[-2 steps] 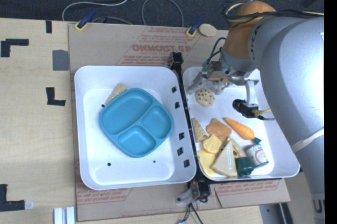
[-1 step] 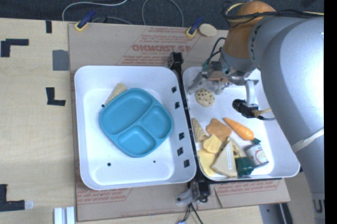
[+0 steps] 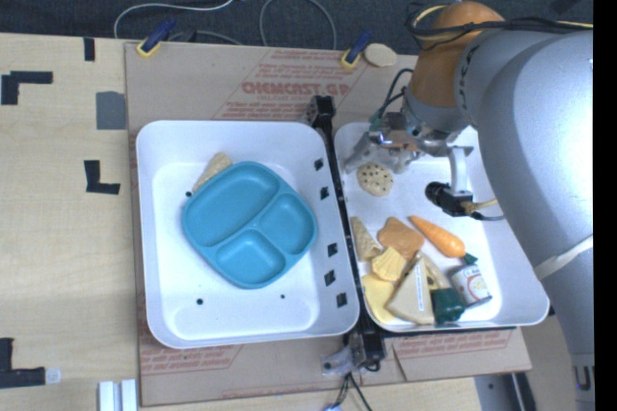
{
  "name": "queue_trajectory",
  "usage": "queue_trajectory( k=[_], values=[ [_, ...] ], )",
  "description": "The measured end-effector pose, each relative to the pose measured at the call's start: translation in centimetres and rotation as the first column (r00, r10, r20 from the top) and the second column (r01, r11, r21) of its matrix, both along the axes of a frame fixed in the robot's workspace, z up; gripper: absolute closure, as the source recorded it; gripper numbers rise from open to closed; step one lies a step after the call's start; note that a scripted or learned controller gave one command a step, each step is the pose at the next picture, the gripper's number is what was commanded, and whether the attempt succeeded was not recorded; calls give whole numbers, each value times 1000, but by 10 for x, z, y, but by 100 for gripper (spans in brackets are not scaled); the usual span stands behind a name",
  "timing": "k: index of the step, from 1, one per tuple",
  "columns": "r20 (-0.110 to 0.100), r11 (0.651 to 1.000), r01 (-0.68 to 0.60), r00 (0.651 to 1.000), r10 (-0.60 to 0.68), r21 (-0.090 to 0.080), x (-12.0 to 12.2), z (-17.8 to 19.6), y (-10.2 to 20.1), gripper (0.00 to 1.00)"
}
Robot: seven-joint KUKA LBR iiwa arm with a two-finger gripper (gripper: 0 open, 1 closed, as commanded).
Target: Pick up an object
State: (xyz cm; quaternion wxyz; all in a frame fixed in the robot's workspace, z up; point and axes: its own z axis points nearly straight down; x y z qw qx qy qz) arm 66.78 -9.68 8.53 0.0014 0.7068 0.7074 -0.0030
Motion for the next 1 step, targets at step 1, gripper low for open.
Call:
queue_trajectory(
  k=[1],
  values=[
    [0,1000,1,1000,-1,-1,0,0,0,0]
  ],
)
